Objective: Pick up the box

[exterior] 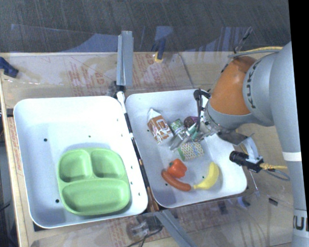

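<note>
The box (157,128) is a small brown and white carton lying tilted in the upper left part of the right bin (232,186). My gripper (182,140) hangs low over the middle of that bin, just right of and below the box, among a green can (176,127), a dark purple item (190,122) and a speckled greenish object (191,151). The arm's orange band (229,92) and grey wrist reach in from the right and hide the bin's right wall. Nothing shows as held.
A red pepper (176,168), a red sausage (176,182) and a banana (208,177) lie near the right bin's front. The left bin (30,120) holds a green divided plate (93,181). A divider rim (129,129) separates the bins.
</note>
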